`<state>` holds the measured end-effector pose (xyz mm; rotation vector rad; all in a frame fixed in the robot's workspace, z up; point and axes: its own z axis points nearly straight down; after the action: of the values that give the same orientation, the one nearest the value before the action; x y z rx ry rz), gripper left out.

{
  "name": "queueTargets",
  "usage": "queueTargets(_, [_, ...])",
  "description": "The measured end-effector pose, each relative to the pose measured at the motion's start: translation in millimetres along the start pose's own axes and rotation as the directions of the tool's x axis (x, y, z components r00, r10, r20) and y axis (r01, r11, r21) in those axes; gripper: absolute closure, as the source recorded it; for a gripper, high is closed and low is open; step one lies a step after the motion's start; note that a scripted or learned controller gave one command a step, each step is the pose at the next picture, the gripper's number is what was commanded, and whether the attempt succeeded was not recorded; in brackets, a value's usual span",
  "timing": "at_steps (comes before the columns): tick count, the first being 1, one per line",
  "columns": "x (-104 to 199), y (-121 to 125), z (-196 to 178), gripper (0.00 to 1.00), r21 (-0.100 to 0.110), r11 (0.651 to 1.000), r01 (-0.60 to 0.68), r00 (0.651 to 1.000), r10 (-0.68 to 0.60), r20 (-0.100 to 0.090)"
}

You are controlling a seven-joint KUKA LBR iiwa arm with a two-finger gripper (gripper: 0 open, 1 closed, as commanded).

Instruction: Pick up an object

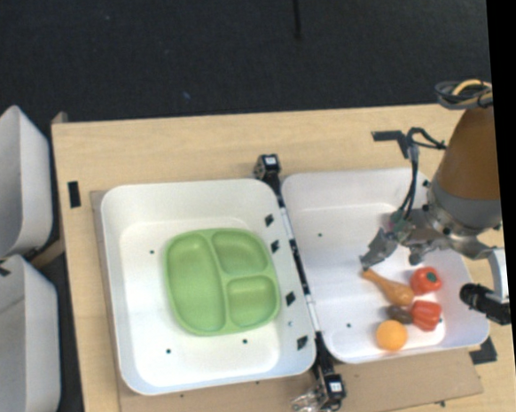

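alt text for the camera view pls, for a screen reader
The gripper hovers in the right bin above toy food: a carrot-like piece, a tomato, a red pepper and an orange ball. The left bin holds a green divided plate.

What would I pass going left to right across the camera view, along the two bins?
Left bin → green divided plate → right bin → claw → toy tomato. The other toy foods sit bunched below the claw, so their order is unclear.
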<state>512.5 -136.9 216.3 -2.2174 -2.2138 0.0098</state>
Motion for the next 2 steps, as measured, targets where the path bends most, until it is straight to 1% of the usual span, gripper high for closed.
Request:
queueTargets(1, [0, 3, -5, 0.0, -0.011, 1.0, 0.003, 1.0, -0.003, 0.002])
queueTargets(2, [-5, -1, 57, 0.0, -0.005, 1.0, 0.0, 1.0, 0.0, 0.002])
